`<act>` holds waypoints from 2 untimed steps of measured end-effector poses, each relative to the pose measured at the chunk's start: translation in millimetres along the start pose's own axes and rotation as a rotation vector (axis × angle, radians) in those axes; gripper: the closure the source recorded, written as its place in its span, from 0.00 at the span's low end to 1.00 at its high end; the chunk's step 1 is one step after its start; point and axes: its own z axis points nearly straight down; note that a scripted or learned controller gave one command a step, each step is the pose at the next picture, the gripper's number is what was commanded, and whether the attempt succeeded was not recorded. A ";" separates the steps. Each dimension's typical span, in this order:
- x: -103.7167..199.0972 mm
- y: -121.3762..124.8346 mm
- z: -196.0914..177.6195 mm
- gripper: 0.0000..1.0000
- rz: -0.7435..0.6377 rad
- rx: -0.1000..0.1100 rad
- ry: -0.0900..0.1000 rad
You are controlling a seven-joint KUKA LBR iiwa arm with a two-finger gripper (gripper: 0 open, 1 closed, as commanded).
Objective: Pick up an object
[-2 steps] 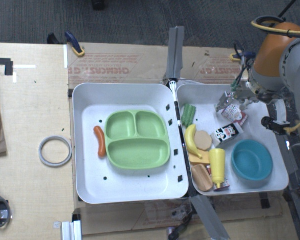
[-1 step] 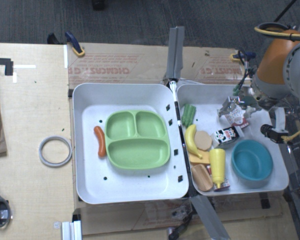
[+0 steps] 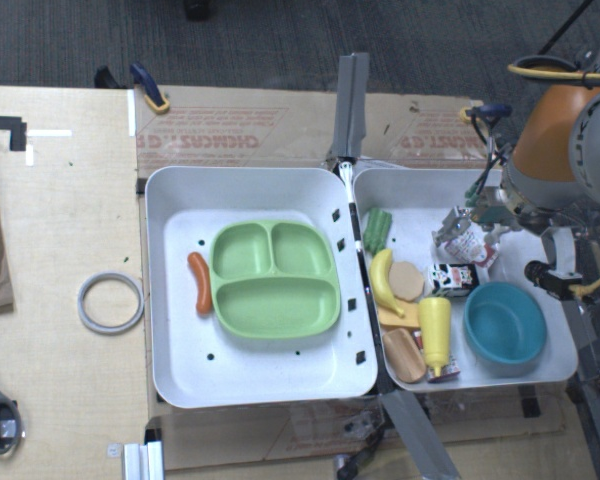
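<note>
**Gripper low in the right bin's far corner, over a crinkled silver packet**

The arm (image 3: 565, 133) reaches in from the right, and its gripper (image 3: 477, 226) sits in the upper part of the right bin (image 3: 412, 186). Just under and beside it lies a crumpled silver packet (image 3: 460, 240), touching or nearly touching the tool; whether the packet is actually between the fingers cannot be told, nor whether they stand wide or narrow.

Near the packet, toward the viewer, lies a small dark carton (image 3: 453, 279), and beside that a blue bowl (image 3: 506, 324) at the bin's near right. Along the left wall of this bin are a green cucumber (image 3: 377, 230), a banana (image 3: 382, 282), a tan round slice (image 3: 407, 281), a yellow bottle (image 3: 435, 334) and a hot-dog bun (image 3: 404, 355).

The left bin (image 3: 170, 298) holds a green divided plate (image 3: 275, 278) with a sausage (image 3: 200, 282) just to its left. On the surface (image 3: 55, 228) left of the bins lies a grey ring (image 3: 111, 302).
</note>
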 end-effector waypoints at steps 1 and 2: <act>-4.1 -32.6 0.1 0.00 -0.027 0.000 0.000; 53.1 -95.7 0.3 0.00 -0.112 -0.001 0.001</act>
